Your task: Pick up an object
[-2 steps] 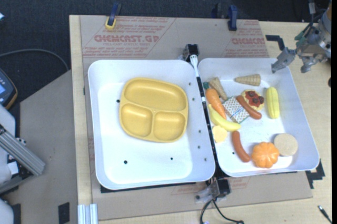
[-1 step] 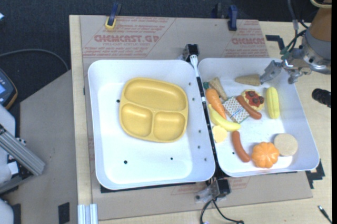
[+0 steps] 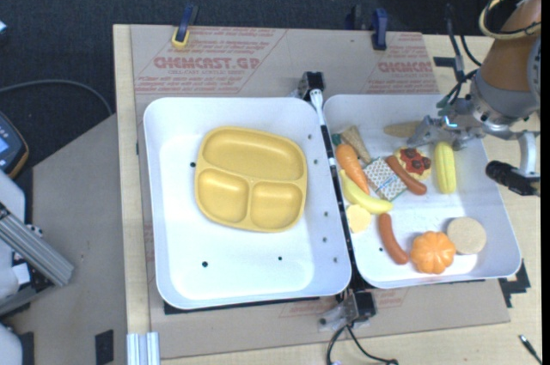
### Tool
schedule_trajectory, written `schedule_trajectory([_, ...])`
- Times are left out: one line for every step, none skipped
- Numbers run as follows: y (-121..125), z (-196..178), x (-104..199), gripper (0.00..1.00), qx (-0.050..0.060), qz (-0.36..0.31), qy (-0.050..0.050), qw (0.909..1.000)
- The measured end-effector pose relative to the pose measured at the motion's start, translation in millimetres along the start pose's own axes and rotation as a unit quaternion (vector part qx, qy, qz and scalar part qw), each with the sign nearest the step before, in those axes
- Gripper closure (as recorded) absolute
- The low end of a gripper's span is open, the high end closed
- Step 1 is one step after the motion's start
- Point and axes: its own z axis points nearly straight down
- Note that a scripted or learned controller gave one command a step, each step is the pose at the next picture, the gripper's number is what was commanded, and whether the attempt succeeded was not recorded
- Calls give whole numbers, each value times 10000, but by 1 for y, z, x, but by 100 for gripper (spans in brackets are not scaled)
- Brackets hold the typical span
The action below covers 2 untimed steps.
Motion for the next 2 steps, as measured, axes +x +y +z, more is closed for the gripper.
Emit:
schedule_trajectory([4,11,1,0,-43,-9,11,10000])
schedule_trajectory([8,-4,2,100,-119,-17,-7,9999])
